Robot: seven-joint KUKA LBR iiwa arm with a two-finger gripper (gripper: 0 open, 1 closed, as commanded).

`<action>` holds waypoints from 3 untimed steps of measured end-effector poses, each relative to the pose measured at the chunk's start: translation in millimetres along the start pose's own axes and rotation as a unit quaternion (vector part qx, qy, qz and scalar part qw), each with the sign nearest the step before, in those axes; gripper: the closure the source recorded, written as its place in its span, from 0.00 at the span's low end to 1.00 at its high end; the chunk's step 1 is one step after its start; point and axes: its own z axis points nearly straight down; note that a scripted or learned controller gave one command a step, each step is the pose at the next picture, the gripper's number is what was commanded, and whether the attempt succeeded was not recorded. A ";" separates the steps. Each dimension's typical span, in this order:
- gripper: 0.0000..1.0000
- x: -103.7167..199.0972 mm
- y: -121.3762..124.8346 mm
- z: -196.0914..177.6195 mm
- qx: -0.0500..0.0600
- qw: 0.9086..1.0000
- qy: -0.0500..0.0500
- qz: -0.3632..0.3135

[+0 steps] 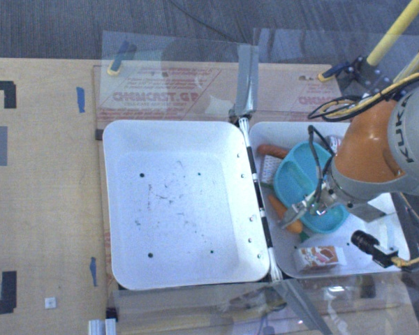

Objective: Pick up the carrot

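Observation:
The carrot point(275, 204) is a short orange piece lying on the left side of the right bin point(285, 251), just below a blue bowl point(297, 176). Its lower right end shows again as an orange tip near the gripper. My gripper point(302, 210) is down in the bin right over the carrot's right half, and its metal parts cover the middle of the carrot. The grey and orange arm hides the bin's right half.
A red-orange sausage-like piece point(272, 150) lies at the right bin's far left corner, with a small grey mesh item point(269, 167) below it. A second blue dish point(329, 219) sits under the wrist. A small carton point(317, 257) lies near the front wall. The left bin point(174, 201) stands beside it.

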 end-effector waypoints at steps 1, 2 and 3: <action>1.00 3.0 0.3 -11.2 0.000 1.000 0.005 0.001; 1.00 60.5 -24.6 -92.6 -0.001 0.995 -0.004 0.100; 1.00 103.3 0.9 -92.9 0.000 1.000 -0.006 -0.018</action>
